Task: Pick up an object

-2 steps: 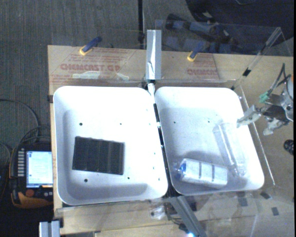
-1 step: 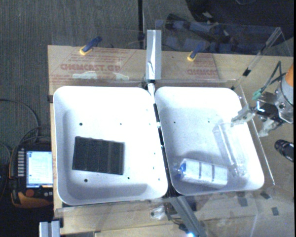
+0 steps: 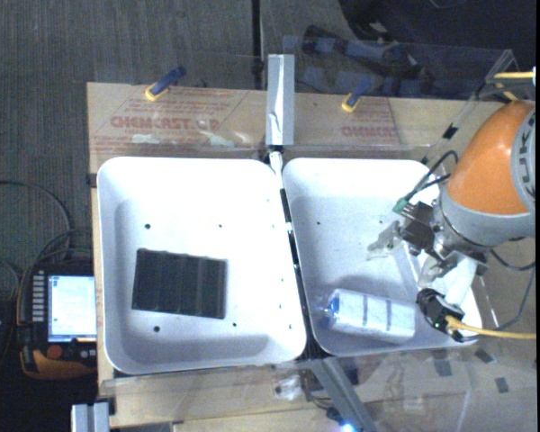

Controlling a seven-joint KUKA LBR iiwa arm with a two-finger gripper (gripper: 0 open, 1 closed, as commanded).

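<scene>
The tabletop is carrying two shallow white bins side by side, probably so objects can be moved from one to the other. The left bin is holding a flat black rectangular pad, lying with its long side running across the view. The arm is reaching in from the right and hanging over the right bin, its gripper hovering near the bin's middle; I cannot tell how its fingers are set, and nothing is showing between them. The clear bottle is lying on its side along the right bin's near wall, its long axis running roughly left to right with the blue cap end pointing left, just below the wrist.
</scene>
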